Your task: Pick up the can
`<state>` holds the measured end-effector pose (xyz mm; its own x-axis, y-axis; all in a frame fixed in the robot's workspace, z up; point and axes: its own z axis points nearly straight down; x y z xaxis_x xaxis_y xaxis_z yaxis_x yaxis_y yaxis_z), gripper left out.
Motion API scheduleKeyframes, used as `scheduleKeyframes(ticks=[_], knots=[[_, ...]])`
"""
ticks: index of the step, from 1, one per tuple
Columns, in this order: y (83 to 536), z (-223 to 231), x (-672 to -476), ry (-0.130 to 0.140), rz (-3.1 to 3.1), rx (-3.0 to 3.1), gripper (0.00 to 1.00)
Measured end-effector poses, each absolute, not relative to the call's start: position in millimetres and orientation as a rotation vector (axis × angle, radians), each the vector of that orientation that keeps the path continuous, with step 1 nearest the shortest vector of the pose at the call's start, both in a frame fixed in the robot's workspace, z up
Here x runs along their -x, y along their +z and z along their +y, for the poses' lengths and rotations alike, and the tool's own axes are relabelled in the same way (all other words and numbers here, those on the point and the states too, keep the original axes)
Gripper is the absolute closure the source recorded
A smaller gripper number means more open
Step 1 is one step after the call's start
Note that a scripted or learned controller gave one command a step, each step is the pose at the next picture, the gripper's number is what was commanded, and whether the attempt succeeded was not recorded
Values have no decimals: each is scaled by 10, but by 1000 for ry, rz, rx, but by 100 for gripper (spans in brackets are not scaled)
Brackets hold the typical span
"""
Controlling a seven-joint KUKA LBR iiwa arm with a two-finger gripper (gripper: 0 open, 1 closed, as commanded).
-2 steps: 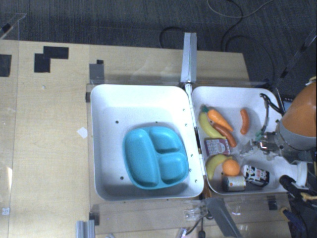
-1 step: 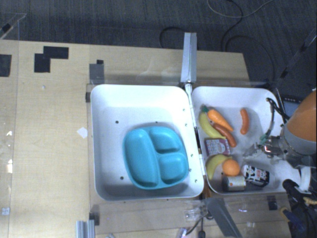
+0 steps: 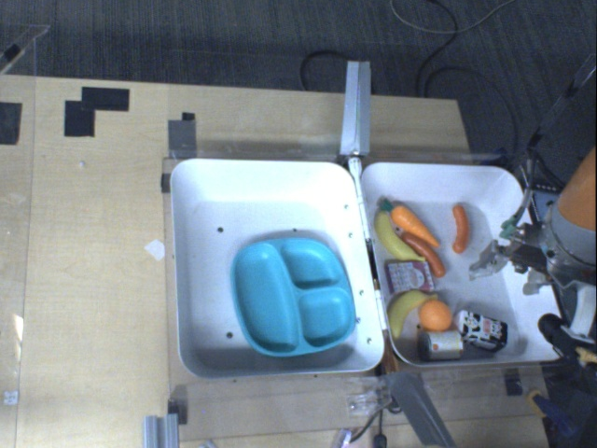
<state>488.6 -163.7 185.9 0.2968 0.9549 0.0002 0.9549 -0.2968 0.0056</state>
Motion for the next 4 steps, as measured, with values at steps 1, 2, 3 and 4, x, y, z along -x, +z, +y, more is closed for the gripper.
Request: scheduleKeyframes(ticks=[1, 2, 3, 4], knots=[[948, -1881, -5115, 5, 1650, -2671, 0], [893, -1895, -5141, 9, 1724, -2619, 0], [893, -1895, -5144, 10, 1724, -2618, 0], [892, -1894, -5144, 10, 1724, -2618, 0]])
